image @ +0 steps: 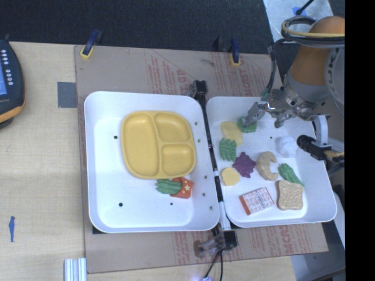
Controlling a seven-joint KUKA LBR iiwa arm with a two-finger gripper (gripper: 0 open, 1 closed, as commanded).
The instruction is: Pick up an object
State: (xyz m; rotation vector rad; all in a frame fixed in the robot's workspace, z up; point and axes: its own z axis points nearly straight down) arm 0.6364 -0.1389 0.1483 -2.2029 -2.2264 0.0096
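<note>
Status: pick not yet completed, as far as we can judge. The end effector (pixel 266 111) sits low over the far part of the right bin (pixel 328 206), w/ one finger (pixel 253 117) at a small green item (pixel 248 125) near the bin's far-left corner. We cannot tell whether that item is actually between the fingers or merely beside one, and we cannot tell whether the end effector is spread or pressed together. Nothing is seen lifted clear of the bin floor. Remaining, in our judgement: secure a grasp, then raise.

Containers:
- Left bin (pixel 99 157): holds a yellow divided tray (pixel 158 143) toward its far half; all three tray compartments look bare. Just near-side of the tray lie a green toy (pixel 169 187) and a red toy (pixel 184 189), touching each other.
- Right bin: yellow piece (pixel 231 132) next to the green item; green leafy piece (pixel 227 149); purple piece (pixel 244 164); small yellow piece (pixel 231 177); tan curved piece (pixel 268 166); green pod-like piece (pixel 289 173); bread slice (pixel 289 195); red-and-white card-like piece (pixel 256 201); pale white item (pixel 286 146), hard to make out against the bin.

Both bins rest on the table (pixel 41 174), side by side.
</note>
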